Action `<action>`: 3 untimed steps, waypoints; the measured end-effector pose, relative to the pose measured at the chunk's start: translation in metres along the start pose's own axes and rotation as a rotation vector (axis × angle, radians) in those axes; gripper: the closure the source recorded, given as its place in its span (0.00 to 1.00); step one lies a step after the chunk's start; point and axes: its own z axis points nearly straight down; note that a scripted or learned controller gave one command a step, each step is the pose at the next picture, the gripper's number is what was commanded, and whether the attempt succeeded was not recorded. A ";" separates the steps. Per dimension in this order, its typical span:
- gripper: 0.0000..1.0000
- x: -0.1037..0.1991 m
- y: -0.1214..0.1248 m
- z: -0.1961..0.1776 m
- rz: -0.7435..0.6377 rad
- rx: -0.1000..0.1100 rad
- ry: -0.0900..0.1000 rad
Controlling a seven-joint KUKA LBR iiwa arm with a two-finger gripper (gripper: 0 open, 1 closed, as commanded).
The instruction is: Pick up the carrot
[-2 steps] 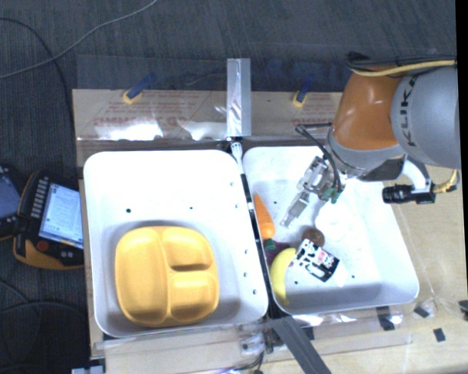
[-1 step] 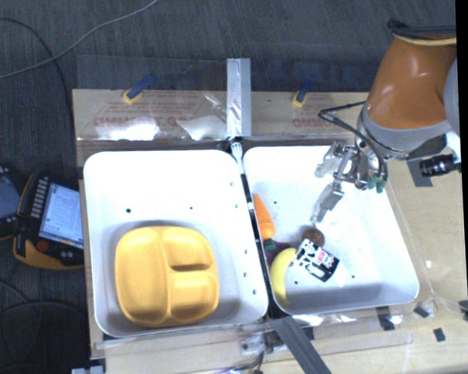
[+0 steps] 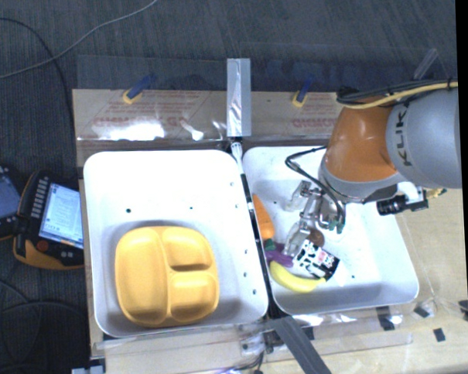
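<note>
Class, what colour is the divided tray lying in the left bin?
Yellow: the divided tray shows plainly in the camera view.

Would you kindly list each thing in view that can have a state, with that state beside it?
Orange carrot: lying against the right bin's left wall, not gripped.
Yellow banana: lying flat in the right white bin.
Purple item: resting beside the banana.
Yellow compartment tray: upright in the left white bin.
Two-finger gripper: lowered over the right bin.
</note>
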 end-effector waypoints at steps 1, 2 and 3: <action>1.00 0.000 0.002 -0.009 0.000 -0.005 0.000; 0.00 0.000 0.003 -0.009 0.000 -0.006 0.000; 0.00 -0.007 0.000 0.007 -0.289 -0.002 0.002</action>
